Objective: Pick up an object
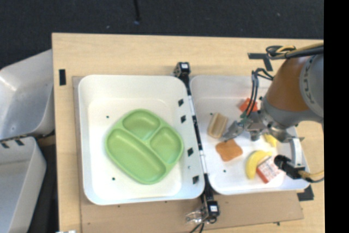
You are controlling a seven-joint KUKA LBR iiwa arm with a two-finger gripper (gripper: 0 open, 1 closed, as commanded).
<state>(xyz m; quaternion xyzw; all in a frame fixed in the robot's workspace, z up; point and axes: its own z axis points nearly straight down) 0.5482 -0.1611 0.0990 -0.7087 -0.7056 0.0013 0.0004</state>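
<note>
Wooden bench [136,54] on dark floor, two white bins. Left bin [90,117] holds a green divided plate [143,145]. Right bin [218,90] is the landmark: tan block [217,125] near its middle, orange block [229,150] just below that, banana [253,163] and red-white box [268,172] toward its lower right corner. Gripper [235,129] low over the bin's middle, between the tan and orange blocks; can't tell if it's spread or closed.
</note>
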